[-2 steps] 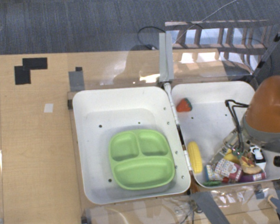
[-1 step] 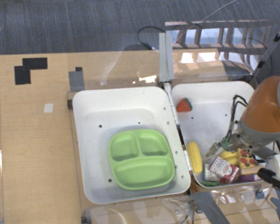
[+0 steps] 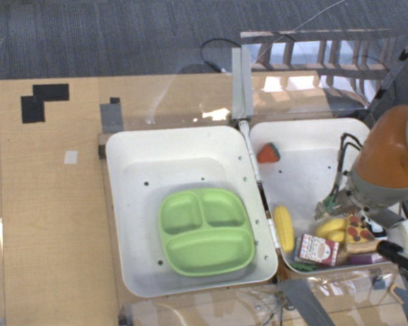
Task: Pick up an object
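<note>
The right bin (image 3: 309, 149) holds several toy foods. A red strawberry (image 3: 267, 153) lies near its far left corner. A yellow corn cob (image 3: 284, 228) lies along the left wall. A red and white carton (image 3: 318, 249), a yellow banana (image 3: 330, 227), a pizza slice (image 3: 358, 232) and a brown piece (image 3: 363, 257) crowd the near right part. My gripper (image 3: 337, 202) hangs low over the banana, under the grey arm with its orange band (image 3: 395, 157). The arm hides the gripper's tip, and I see nothing held.
The left bin (image 3: 134, 172) carries a green divided plate (image 3: 206, 231). A metal divider (image 3: 257, 189) separates the two bins. Cables run along the arm's left side and below the bins' front edge. A metal frame stands behind the right bin.
</note>
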Available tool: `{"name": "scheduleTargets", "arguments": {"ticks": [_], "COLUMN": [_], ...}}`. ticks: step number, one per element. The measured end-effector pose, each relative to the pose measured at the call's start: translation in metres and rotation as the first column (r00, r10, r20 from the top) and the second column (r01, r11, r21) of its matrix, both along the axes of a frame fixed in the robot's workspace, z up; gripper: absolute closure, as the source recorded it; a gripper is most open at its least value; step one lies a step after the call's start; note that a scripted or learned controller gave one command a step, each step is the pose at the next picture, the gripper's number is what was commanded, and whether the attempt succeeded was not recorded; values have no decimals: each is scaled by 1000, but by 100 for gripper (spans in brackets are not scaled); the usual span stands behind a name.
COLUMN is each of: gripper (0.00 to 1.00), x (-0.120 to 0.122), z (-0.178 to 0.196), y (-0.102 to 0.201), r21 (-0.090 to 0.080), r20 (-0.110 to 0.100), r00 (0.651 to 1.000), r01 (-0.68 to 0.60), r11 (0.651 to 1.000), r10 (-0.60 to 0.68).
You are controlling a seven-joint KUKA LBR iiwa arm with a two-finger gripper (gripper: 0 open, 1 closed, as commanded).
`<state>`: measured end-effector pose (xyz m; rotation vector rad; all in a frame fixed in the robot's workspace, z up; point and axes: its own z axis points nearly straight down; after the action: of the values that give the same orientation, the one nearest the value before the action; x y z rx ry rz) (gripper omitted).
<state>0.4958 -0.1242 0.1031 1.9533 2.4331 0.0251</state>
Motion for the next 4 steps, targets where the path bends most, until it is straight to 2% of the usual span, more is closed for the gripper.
{"name": "scheduleTargets", "arguments": {"ticks": [1,2,3,4], "gripper": [0,0,0,0], "x": [0,-4,21,121], "z": [0,-12,-11,-14], "y": [0,3,26,12], "r21": [0,-5,-5,0], "r20": [0,-8,-10,-12], "r00": [1000,998,999,997], "r01": [0,-55,41,74], "r11": [1000,998,999,997], "r10": [0,55,-41,-74]}}
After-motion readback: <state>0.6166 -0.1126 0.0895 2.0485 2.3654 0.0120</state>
